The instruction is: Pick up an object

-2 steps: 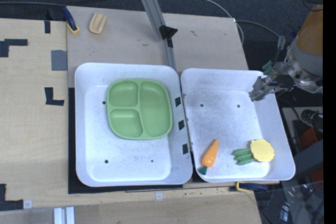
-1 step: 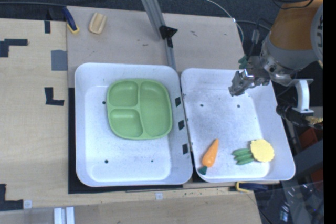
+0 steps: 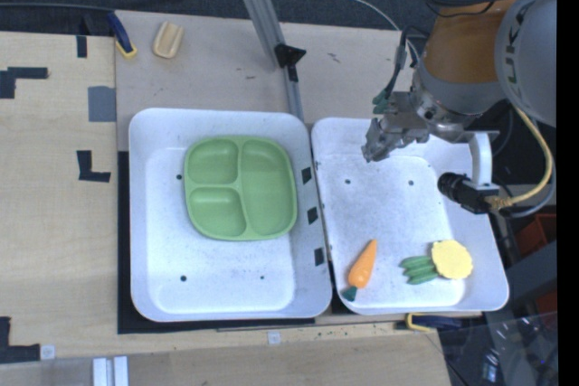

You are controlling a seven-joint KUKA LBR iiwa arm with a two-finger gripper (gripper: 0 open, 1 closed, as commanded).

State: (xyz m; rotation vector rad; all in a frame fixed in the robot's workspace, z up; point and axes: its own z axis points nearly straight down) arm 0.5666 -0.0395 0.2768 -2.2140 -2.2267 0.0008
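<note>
Camera view: the gripper is hanging over the far edge of the right bin. Its fingers are reading as one dark tip, too small and shadowed to resolve, so I cannot tell whether the jaws are apart or together. Nothing is showing between them.

An orange toy carrot with a green end is lying tilted near the right bin's near-left corner. A yellow toy corn cob with green husk is sitting near the bin's near-right corner, well apart from the gripper. The middle of the bin floor is lying open.

A green divided plate is sitting in the left bin, apart from its walls.
</note>
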